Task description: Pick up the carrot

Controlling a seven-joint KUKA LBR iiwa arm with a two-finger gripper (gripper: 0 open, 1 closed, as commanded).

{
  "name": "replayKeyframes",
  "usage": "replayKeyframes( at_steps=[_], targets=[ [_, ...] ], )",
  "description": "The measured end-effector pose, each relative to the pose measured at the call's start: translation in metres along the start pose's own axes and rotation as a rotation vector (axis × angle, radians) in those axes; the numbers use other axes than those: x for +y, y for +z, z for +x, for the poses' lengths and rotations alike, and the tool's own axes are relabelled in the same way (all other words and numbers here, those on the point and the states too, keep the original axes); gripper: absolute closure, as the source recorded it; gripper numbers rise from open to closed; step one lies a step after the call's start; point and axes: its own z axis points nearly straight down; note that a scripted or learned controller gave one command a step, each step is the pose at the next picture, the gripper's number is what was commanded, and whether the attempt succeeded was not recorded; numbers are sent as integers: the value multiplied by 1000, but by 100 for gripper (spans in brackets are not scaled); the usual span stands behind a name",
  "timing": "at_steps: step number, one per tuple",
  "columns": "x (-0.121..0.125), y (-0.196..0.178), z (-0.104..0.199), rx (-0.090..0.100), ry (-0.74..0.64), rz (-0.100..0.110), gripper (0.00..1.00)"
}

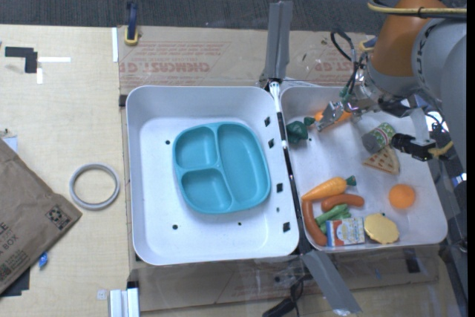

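A carrot (324,188) lies in the right bin (434,237), slanted, green top up-right toward the orange ball (401,197), tip down-left above a red sausage (312,222). The gripper (334,115) hangs far up the bin; whether it is clamped is unclear.

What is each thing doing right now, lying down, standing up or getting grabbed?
carrot, lying flat in the right bin, not grabbed.
gripper, low at that bin's back, away from the carrot.
teal plate, right way up in the left bin.
can, tipped on its side.
tape roll, flat on the bench.
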Motion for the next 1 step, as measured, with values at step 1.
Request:
replayKeyframes(
  at_steps=[1],
  targets=[
    [3, 1, 13, 1, 68, 2, 0]
  ],
)
